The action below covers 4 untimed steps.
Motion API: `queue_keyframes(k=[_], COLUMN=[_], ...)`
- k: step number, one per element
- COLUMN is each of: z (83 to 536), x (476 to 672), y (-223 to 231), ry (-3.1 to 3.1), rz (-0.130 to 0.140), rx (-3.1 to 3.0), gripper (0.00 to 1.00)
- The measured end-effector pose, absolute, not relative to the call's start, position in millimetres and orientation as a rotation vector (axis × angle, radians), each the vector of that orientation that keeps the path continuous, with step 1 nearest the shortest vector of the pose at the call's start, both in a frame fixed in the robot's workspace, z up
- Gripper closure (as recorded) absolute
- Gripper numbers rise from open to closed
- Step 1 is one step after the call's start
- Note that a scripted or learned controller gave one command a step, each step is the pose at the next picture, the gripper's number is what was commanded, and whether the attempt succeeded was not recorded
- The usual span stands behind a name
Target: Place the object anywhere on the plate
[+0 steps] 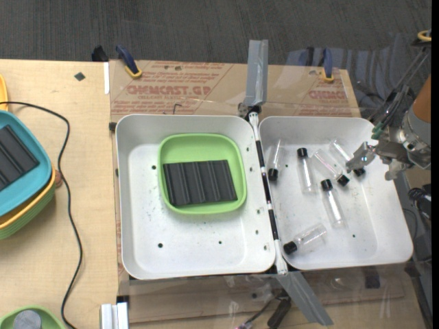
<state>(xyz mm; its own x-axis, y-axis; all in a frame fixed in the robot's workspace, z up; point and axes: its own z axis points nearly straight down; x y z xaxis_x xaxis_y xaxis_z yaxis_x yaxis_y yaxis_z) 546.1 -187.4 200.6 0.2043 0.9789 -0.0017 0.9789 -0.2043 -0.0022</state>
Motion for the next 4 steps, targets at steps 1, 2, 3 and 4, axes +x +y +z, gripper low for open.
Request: queue_keyframes(k=[1,2,3,4], z=[216.7,282.8,350.0,439.5], x=[551.6,535.6,551.9,595.4], y=[-178.9,-196.7,-197.6,-191.9], ry=[-1.508,-1.148,-0.869,-0.321], rz=[0.006,0.007,0.009,0.010], rx=[-2.755,-2.924,-3.019,-3.125], gripper=[0.00,0.00,0.00,0.00])
